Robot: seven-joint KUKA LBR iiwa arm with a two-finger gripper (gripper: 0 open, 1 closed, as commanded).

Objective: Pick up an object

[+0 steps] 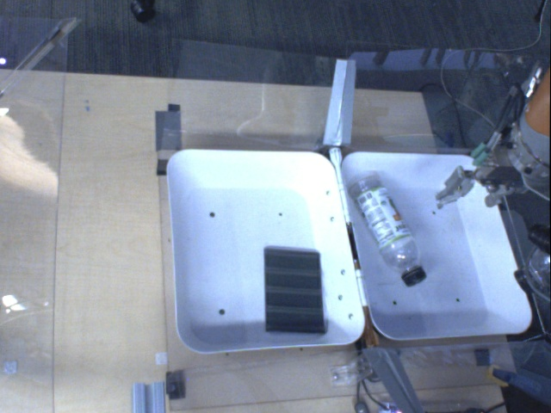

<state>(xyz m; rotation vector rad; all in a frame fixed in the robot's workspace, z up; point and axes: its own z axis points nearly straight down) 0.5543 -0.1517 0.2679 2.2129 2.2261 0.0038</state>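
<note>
Black block [294,289]: lay flat in the near half of the left bin [198,196], its long side running away from the camera — ribbed across in bands, no writing legible on it. It sat well clear of the walls, so a reach from above should have had room.
Bottle [386,228]: lay on its side in the right bin [482,299], close to the wall shared with the left bin, dark cap toward the camera and base away. Clear plastic, seemingly empty, so likely light and prone to roll; lying slantwise, it would have wanted a grip across its width.
Label: a pale wrap round the bottle's middle with small dark and orange marks — too small to read, no brand made out.
Hand [469,183]: hung over the far right part of the right bin, apart from the bottle and holding nothing; whether it was spread or closed could not be told.
Arm [535,119]: reached in from the right, orange band at the frame's edge.
Surface [103,256]: pale wood under both bins.
Task stage: judged as approach, nothing picked yet; the bottle was the nearer candidate.
</note>
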